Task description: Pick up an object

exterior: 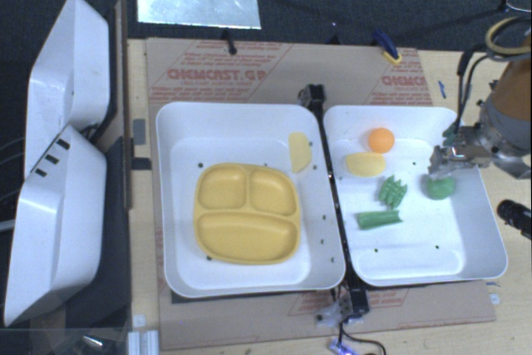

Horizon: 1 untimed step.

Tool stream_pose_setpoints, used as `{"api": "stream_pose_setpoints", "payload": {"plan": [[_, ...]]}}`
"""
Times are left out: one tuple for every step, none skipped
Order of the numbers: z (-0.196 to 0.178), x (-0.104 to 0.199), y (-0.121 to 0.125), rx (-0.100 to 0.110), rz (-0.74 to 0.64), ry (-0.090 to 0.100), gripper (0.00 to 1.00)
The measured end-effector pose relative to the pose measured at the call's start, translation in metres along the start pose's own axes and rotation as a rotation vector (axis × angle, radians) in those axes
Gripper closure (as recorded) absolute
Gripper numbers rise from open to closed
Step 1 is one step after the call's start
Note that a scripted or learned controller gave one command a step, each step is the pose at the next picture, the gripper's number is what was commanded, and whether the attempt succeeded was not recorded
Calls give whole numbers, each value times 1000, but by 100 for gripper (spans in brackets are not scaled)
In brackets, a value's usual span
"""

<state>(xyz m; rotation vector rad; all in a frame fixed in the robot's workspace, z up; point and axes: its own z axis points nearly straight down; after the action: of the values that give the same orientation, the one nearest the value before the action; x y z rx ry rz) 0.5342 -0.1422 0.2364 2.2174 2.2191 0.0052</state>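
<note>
Right bin (pixel 478 262): fingers (pixel 446 165) just above round green object (pixel 440 188).

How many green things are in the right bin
3: a spiky green piece mid-bin, a green stick below it, and a round green object under the gripper. Others may be hidden.
</note>
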Motion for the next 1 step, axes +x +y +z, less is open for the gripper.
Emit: {"api": "stream_pose_setpoints", "payload": {"plan": [[-3, 46, 14, 4, -4, 1, 100]]}}
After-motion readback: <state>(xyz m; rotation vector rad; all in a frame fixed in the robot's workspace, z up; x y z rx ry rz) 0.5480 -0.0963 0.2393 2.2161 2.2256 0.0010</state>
